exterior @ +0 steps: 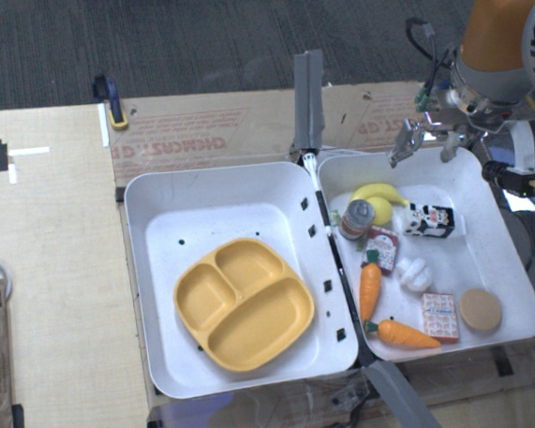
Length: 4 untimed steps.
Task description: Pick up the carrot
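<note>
Camera view shows us the gripper (427, 141) above the far rim of the right bin (505, 232), its 2 fingers spread apart with nothing between them. Below it we see a yellow banana (381, 194), a small jar (357, 216) and a black-and-white toy (430, 221). We count 2 carrots. One carrot (370, 290) lies by the bin's left wall, its long axis nearly upright in the view, green end toward the jar and tip toward the near edge. The other carrot (409, 334) lies along the near wall, green end left, tip pointing right at a small patterned box (439, 317). The left bin (153, 295) holds a yellow divided plate (244, 303).
</note>
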Motion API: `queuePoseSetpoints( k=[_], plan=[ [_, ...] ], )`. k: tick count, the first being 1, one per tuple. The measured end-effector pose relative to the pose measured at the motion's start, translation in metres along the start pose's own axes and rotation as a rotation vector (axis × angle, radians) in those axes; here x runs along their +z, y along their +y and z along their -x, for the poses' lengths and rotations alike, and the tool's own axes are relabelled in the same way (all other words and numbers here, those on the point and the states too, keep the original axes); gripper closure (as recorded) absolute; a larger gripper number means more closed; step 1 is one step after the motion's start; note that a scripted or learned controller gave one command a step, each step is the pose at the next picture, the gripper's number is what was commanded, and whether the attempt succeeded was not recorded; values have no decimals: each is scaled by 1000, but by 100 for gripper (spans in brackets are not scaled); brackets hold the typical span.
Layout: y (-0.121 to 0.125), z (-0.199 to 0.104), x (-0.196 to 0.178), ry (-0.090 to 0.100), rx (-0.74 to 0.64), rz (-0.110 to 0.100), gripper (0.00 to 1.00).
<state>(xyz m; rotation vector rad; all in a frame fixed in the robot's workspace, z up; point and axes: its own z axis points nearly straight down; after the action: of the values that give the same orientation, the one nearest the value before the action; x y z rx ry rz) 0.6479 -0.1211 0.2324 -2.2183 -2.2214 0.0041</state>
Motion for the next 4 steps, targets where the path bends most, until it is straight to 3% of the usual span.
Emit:
queuePoseSetpoints(
  k=[1,2,3,4],
  plan=[
    [-71,60,39,0,-35,1,0],
    [-130,101,105,1,-307,2,0],
    [-129,101,96,0,-305,4,100],
    [-149,101,63,-1,-444,5,100]
  ],
)
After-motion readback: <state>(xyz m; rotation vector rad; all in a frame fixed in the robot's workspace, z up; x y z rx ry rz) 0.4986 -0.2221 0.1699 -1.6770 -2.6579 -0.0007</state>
